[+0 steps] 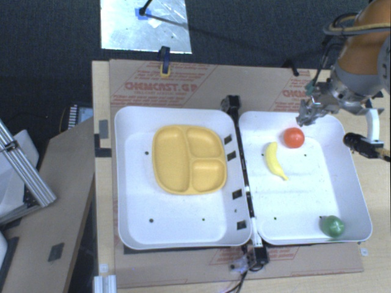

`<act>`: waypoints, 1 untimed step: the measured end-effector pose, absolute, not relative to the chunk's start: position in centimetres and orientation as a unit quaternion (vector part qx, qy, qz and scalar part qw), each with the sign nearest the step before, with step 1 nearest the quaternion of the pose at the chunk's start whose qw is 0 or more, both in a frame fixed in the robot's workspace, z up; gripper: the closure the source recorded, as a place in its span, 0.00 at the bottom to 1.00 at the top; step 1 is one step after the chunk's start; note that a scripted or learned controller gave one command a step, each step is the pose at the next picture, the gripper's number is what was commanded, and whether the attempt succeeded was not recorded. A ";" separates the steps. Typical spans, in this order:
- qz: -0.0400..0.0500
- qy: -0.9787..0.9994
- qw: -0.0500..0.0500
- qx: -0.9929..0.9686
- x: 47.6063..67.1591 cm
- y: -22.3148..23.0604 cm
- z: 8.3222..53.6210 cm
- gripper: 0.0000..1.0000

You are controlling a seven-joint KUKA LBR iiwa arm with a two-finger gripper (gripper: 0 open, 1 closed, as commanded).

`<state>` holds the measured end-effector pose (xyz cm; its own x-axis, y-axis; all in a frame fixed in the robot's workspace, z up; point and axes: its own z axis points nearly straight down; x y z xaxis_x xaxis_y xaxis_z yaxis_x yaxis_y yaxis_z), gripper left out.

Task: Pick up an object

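Your right bin [351, 182] holds an orange ball [294, 137], banana [275, 161] and green ball [332, 226]. The yellow tray [188, 159] sits left of it. The pincer [307, 116] hovers beside the orange ball; its state is unclear.

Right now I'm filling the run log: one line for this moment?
gripper above right bin's far edge | nearest: tomato | banana, lime untouched | nothing held

The counter [101, 90] is light brown wood. A big flat cardboard sheet [201, 81] with red letters lies on it. Two white bins sit side by side on the sheet, touching in the middle: the left bin [131, 224] and the right bin [354, 194]. A yellow clip [165, 66] sits at the sheet's far edge.
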<state>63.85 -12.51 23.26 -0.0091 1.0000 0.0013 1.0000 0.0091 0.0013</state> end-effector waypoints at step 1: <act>0.002 0.711 0.000 0.703 64.2 -6.9 24.2 1.00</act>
<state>64.18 -6.92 24.23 -0.0108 0.9999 0.0017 0.9999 0.0108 0.0029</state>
